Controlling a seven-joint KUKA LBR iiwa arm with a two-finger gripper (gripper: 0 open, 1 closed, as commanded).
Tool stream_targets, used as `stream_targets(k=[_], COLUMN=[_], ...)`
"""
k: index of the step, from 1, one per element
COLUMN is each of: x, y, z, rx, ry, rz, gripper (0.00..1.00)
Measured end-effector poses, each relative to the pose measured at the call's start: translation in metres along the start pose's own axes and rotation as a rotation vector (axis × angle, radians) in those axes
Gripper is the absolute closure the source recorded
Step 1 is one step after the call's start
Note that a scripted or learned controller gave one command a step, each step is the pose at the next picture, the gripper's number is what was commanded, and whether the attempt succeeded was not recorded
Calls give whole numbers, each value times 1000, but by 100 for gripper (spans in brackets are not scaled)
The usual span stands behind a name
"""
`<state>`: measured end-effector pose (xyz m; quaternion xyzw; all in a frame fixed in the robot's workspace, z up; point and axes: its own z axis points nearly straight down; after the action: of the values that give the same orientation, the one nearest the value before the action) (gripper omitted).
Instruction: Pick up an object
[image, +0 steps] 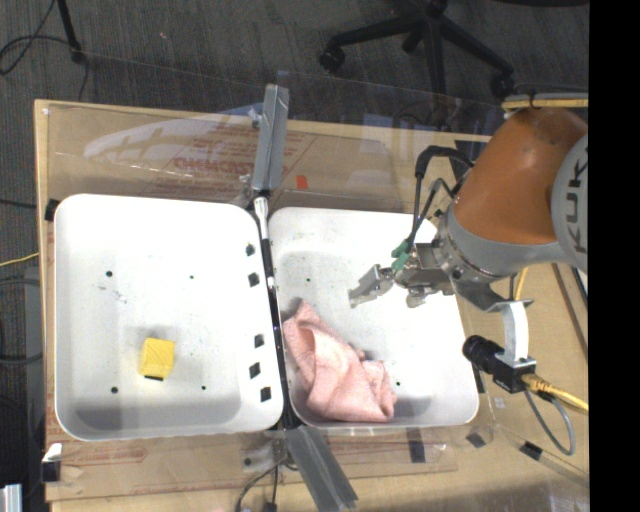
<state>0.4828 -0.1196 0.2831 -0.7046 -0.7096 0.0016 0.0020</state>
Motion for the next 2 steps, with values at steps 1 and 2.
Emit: stream_targets(k=[1, 2], x=[17, -1], y=[-2, 33], z=[191, 191], rx=[-5, -2], ry=[0, 1], rz=[122, 64], gripper=[0, 0])
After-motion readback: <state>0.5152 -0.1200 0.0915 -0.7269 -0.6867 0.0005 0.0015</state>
